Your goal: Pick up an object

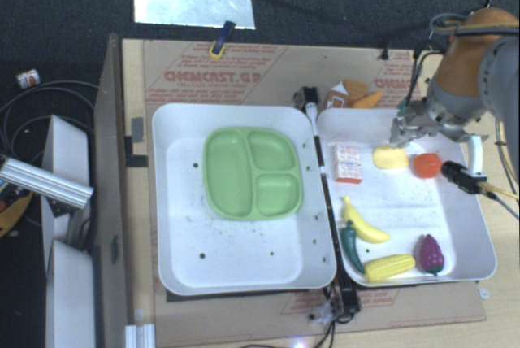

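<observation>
White bins are sitting side by side on the counter; the left bin is holding a green tray, the right bin the small items. Over its far edge the hand is hanging, its state impossible to tell. Just below it, towards the camera, a yellow block is lying, long axis left-right, likely the nearest target, with an orange ball beside it.

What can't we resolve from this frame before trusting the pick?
- Gripper, camera view: finger state and any contact with the pale yellow block unreadable; the grey arm's wrist covers it from above.
- Small red-and-white packet: print too small to read.
- Dark green pepper-like toy: partly hidden under the yellow banana at the right bin's wall.
- Arm: cut off by the right edge.
</observation>
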You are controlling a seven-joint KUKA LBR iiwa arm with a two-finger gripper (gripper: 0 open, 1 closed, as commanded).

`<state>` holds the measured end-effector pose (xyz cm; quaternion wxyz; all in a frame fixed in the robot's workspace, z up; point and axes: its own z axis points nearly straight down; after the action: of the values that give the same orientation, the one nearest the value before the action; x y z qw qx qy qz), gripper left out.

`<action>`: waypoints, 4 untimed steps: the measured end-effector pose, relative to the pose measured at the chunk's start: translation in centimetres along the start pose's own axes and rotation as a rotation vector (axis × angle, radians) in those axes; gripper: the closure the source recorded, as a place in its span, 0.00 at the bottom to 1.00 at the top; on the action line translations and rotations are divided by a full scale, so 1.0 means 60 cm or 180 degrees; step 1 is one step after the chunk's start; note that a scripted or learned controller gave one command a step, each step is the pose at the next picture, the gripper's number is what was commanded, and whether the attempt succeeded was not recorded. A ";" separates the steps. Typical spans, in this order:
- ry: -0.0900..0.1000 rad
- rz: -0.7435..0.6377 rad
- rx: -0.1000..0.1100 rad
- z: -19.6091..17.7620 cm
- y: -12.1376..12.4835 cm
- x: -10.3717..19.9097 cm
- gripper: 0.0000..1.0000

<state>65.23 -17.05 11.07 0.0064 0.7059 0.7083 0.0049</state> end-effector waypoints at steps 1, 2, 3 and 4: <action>0.0000 0.0000 0.0002 0.001 0.000 0.000 0.00; 0.0006 0.0011 0.0039 0.043 -0.011 -0.030 0.00; -0.0017 -0.0005 -0.0013 -0.197 0.037 -0.063 0.00; 0.0001 -0.0003 0.0044 -0.156 0.030 -0.060 0.00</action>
<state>66.91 -20.61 20.49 0.0015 0.7055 0.7087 0.0002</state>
